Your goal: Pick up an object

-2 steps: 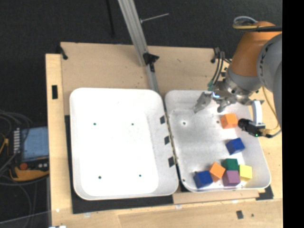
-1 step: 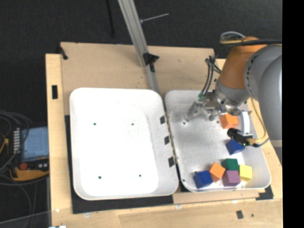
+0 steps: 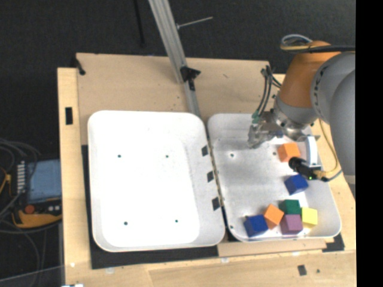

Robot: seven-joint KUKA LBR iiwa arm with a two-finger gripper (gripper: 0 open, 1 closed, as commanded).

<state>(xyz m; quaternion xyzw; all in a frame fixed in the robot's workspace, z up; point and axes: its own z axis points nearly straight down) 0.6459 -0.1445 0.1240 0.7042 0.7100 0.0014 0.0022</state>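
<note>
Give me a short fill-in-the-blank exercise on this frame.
1. All the blocks lie in the ____ bin.
2. The green block sits directly above the ____ block.
3. The end effector hangs over the right bin's ____ part, as seen in the view.

Missing words: right; purple; upper

You see a pale wooden surface (image 3: 137, 82) carrying two white bins: the left bin (image 3: 149, 178) beside the right bin (image 3: 245, 172), edges nearly touching. A metal pole (image 3: 170, 34) slants up behind them. A blue box (image 3: 45, 181) and cables (image 3: 18, 154) lie off the surface's left.
</note>
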